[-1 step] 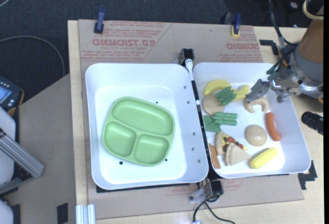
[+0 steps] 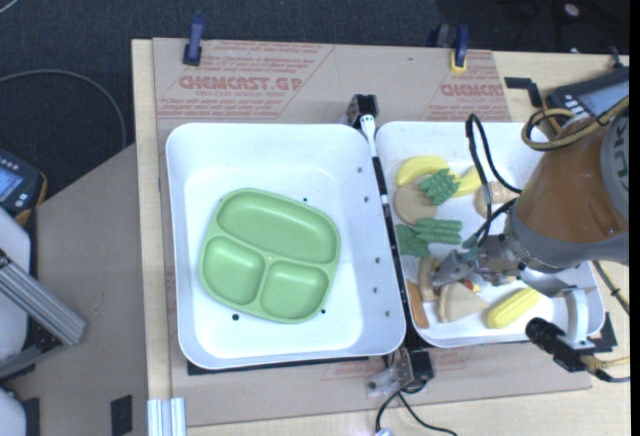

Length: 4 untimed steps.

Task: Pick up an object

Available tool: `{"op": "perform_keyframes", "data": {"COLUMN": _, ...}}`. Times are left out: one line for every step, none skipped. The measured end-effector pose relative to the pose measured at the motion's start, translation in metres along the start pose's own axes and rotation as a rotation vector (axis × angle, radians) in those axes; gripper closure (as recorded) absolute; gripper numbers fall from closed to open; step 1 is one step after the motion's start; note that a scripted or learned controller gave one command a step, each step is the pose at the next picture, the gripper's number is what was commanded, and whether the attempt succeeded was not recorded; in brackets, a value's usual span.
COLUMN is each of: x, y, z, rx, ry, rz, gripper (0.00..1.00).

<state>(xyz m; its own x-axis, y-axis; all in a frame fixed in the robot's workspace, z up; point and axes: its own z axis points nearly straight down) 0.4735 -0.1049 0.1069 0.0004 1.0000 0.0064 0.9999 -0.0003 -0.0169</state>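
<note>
**Over the right bin, low among the toy food**

Starting at the left: left bin (image 2: 190, 164), shallow and white, carrying a green divided plate (image 2: 269, 253) with three compartments, lying flat and a little toward the near side. Plate compartments bare.

Moving right to the seam between the bins: a black clip (image 2: 362, 109) at the far end, another clamp (image 2: 412, 366) at the near end.

Into the right bin (image 2: 400, 136) now, crowded with toy food. At the far side, a yellow banana-like piece (image 2: 422, 167), with a small green leafy piece (image 2: 438, 186) touching it and a tan round piece (image 2: 412, 203) just near of that. Below those, a larger green leafy piece (image 2: 428, 233), near the bin's left wall. Nearer still, a pale tan piece (image 2: 458, 302) and, just to its right, a yellow corn cob (image 2: 513, 306), tilted, close to the near rim.

Over the middle of all this, the gripper (image 2: 463, 267), down low among the objects, just above the pale tan piece and right of the green leafy piece. Too cluttered and dark there to tell whether open or closed, or whether anything is held.

Further right: the grey arm with its orange band (image 2: 565, 189), covering the bin's right side, black cables looping beside it.
</note>
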Motion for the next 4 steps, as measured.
{"op": "perform_keyframes", "data": {"x": 0.002, "y": 0.088, "z": 0.022, "rx": -0.022, "ry": -0.008, "rz": -0.004, "gripper": 0.0}}
{"op": "perform_keyframes", "data": {"x": 0.002, "y": 0.084, "z": 0.01, "rx": -0.019, "ry": -0.008, "rz": 0.0, "gripper": 1.0}}
{"op": "perform_keyframes", "data": {"x": 0.071, "y": 0.056, "z": -0.084, "rx": -0.023, "ry": -0.004, "rz": -0.007, "gripper": 1.0}}
{"op": "perform_keyframes", "data": {"x": 0.137, "y": 0.002, "z": -0.105, "rx": -0.013, "ry": -0.002, "rz": -0.008, "gripper": 1.0}}
